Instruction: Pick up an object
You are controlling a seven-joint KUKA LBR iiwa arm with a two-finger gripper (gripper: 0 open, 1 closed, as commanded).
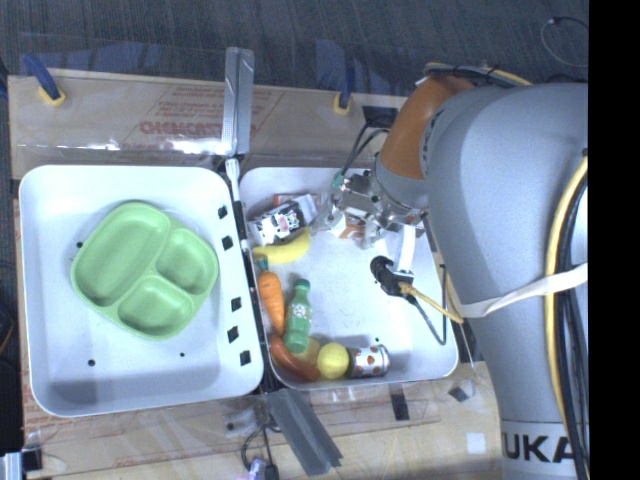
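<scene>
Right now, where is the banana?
The banana lies in the right bin, near its left wall, just below the black-and-white carton and above the carrot.

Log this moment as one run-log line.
phase: reaching | gripper: low at right bin's far side, near milk carton | grasp: none seen | left bin: green divided plate

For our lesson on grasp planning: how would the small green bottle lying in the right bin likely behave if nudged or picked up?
The green bottle lies on its side, so its round body would probably roll when nudged. It looks like smooth plastic, likely light and slippery. The carrot alongside may block rolling that way.
</scene>
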